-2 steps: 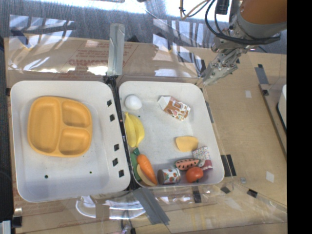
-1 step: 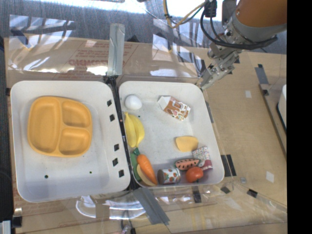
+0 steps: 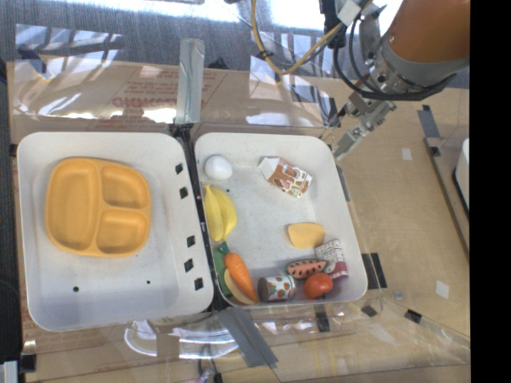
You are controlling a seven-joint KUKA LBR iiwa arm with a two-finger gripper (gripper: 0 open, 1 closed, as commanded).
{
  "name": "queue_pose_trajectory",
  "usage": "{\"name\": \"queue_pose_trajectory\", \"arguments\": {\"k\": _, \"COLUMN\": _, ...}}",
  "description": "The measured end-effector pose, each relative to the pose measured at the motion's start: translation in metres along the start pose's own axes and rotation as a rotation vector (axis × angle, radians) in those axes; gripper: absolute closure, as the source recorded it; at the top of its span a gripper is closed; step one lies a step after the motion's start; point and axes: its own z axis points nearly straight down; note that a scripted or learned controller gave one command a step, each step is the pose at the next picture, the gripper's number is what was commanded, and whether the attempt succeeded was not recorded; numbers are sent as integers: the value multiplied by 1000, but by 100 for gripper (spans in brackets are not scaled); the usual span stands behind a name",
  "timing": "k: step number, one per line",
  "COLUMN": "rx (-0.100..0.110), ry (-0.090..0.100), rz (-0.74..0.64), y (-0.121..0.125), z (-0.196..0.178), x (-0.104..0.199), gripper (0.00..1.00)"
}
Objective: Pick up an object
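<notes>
The gripper [image 3: 351, 138] hangs just outside the right bin [image 3: 339, 190], at its far right corner; whether the jaws are apart I cannot tell. The carton [image 3: 285, 176] lies nearest inside, likely light, stiff, best pinched across its flat sides.

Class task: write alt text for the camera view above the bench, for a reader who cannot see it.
A grey robot arm with an orange band holds its gripper just outside the upper right corner of the right white bin, which holds toy foods including a white egg, yellow banana and orange carrot. The left white bin holds a yellow divided plastic tray.
</notes>
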Motion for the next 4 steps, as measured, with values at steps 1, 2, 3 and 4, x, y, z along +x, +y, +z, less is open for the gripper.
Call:
{"name": "queue_pose_trajectory", "arguments": {"k": 1, "rx": 6, "ry": 5, "rz": -233, "y": -26, "z": -10, "x": -13, "gripper": 100}}
{"name": "queue_pose_trajectory", "arguments": {"k": 2, "rx": 7, "ry": 8, "rz": -679, "y": -19, "z": -1, "x": 33, "gripper": 100}}
{"name": "queue_pose_trajectory", "arguments": {"k": 3, "rx": 9, "ry": 6, "rz": -823, "y": -34, "z": 48, "x": 18, "gripper": 100}}
{"name": "queue_pose_trajectory", "arguments": {"k": 4, "rx": 22, "ry": 13, "rz": -831, "y": -39, "z": 35, "x": 14, "gripper": 100}}
